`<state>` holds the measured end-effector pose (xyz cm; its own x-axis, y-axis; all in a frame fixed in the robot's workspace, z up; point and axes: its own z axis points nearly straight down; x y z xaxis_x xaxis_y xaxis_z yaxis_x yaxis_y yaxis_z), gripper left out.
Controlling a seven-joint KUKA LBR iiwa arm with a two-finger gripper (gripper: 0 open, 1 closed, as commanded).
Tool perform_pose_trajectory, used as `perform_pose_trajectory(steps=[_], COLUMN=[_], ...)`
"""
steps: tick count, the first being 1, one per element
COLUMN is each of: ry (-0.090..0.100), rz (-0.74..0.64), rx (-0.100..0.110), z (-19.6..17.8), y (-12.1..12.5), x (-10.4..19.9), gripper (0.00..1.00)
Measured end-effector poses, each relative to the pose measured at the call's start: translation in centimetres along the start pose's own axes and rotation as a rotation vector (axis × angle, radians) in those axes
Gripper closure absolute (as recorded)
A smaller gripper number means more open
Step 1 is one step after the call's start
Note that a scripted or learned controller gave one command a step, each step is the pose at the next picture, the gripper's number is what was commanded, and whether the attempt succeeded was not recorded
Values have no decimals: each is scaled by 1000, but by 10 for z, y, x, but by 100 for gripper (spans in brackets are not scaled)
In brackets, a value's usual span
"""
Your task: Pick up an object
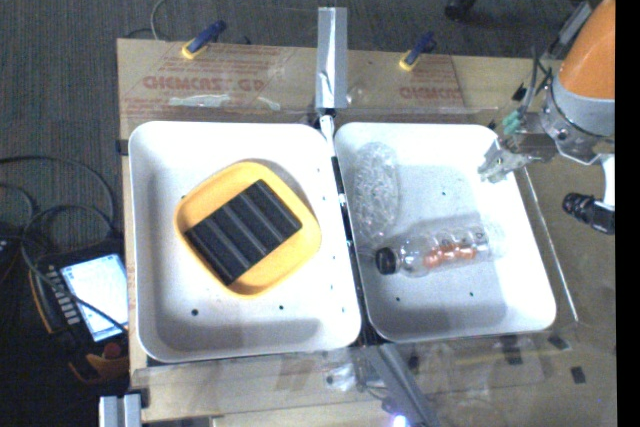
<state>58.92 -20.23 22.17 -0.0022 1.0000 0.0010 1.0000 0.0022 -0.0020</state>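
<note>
You are at the approach step: nothing is lifted yet. The gripper (pixel 497 165) hangs at the right of the frame, over the upper right rim of the right bin (pixel 520 315), with the arm (pixel 590 75) reaching in behind it. It holds nothing — no object sits between the fingers — but whether they stand open or closed you cannot tell at this size.

The likeliest target is the bottle (pixel 435 253), lying on its side in the lower middle of the right bin, its dark cap pointing left and something orange inside. It lies well apart from the gripper, down and to the left. The next move, as I judge it, calls for travelling that way, lining the fingers across the bottle's narrow width and then descending — clear, round plastic may roll or slip.

Count: two bins; one bottle and one clear crinkled bag (pixel 374 183) in the right bin, toward its upper left; one yellow tray (pixel 250 227) with a dark ribbed insert, alone in the left bin (pixel 160 315).
</note>
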Motion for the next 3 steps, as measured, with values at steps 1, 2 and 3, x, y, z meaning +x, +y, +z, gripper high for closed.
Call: perform_pose_trajectory(steps=[1,2,3], ry=[1,1,2], rz=[-2,-2,-5], rx=[0,0,0], z=[-9,-9,-18], y=[1,1,2], x=[1,1,3], gripper=[100,0,100])
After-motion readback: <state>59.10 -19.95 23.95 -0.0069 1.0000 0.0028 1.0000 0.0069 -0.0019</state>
